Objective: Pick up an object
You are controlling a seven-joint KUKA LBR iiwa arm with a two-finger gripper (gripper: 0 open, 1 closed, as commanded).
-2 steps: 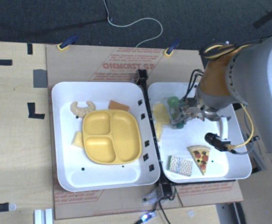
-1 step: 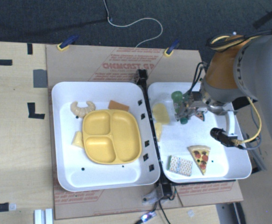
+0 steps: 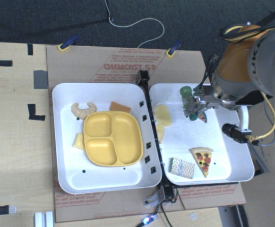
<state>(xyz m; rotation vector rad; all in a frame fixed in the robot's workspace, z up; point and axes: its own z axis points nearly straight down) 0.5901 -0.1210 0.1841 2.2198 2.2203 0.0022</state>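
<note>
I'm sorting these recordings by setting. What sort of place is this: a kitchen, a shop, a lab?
Most likely a robotics lab set up for grasping trials. A KUKA arm reaches over two white bins clamped onto cardboard, which hold toy food such as a pizza slice and a croissant, plus a yellow divided plate.

white shallow bins (image 3: pixel 62 126) | yellow divided plastic plate (image 3: pixel 113 138) | tan toy croissant (image 3: pixel 82 109) | red-dotted toy pizza slice (image 3: pixel 202 159) | green toy bottle (image 3: pixel 186 94) | pale checked pouch (image 3: pixel 182 168) | grey arm, orange band (image 3: pixel 236 56)

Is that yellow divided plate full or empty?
Empty. The yellow divided plate in the left bin shows three bare compartments.
</note>
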